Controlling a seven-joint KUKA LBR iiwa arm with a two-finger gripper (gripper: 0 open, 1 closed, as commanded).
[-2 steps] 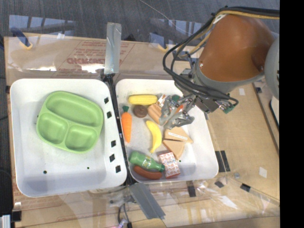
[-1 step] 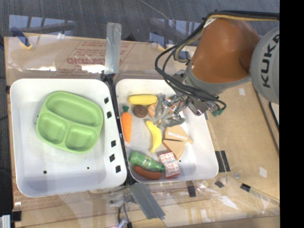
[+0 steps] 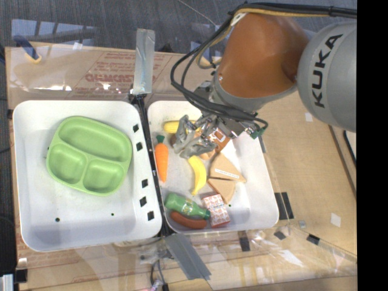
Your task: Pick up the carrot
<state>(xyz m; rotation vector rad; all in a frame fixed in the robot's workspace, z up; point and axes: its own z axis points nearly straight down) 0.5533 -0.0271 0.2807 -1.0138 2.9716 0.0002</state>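
Observation:
The carrot (image 3: 162, 159), orange with a small green top, lies along the left wall of the right bin (image 3: 257, 183). My gripper (image 3: 189, 139) hangs just to the carrot's right, over the upper middle of that bin, beneath the orange wrist band. Its metal fingers point down and left toward the bin floor, close above a yellow banana (image 3: 197, 172). Nothing shows between them, and they are apart from the carrot.
In the right bin lie a second yellow piece (image 3: 172, 126) at the top, sandwich wedges (image 3: 225, 173), a green bottle (image 3: 187, 206), a sausage (image 3: 189, 222) and a small red-white box (image 3: 216, 207). The left bin (image 3: 30, 180) holds a green divided plate (image 3: 90, 155).

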